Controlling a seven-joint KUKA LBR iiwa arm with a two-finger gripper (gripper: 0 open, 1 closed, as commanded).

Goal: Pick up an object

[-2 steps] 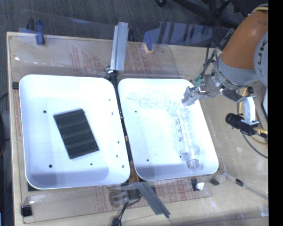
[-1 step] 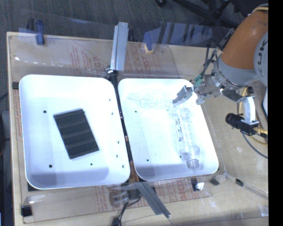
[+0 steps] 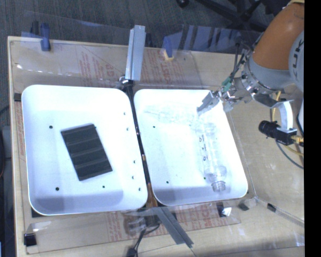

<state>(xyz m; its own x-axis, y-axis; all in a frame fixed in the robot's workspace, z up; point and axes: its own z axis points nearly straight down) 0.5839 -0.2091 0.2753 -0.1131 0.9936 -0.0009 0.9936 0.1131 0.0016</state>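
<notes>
A clear plastic bottle [image 3: 210,155] lies lengthwise along the right side of the right bin [image 3: 166,194], its neck toward the front corner. In the left bin [image 3: 37,197] a dark ribbed rectangular pad [image 3: 86,151] lies flat, turned at a slant. My gripper [image 3: 216,101] hangs over the right bin's far right corner, just beyond the bottle's far end. It is open, with nothing between its fingers.
A grey bar [image 3: 135,52] stands at the back between the two bins. Clear plastic guards edge the bench at the back and front. The arm's orange band [image 3: 278,36] is above the bench's right side.
</notes>
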